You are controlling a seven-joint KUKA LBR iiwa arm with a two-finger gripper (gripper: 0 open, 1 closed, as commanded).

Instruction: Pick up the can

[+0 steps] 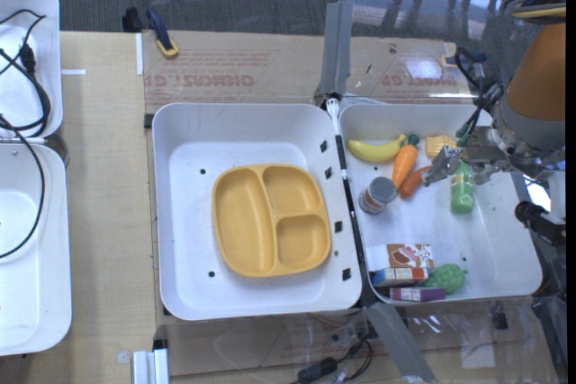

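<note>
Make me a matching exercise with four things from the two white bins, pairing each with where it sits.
Things:
1. yellow three-compartment plastic tray
2. yellow banana
3. small grey-topped metal can
4. green plastic bottle

Places:
A. right bin, far edge
B. left bin, centre
C. right bin, near the gripper
D. right bin, beside the divider

Pairs: 1-B, 2-A, 3-D, 4-C

Can (377,194): small, cylindrical, grey metal lid, red-and-white label. Tilted or on its side, lid facing up toward the camera. Sits in the right bin, near its left wall, on the bin floor. Nothing gripping it.
</note>
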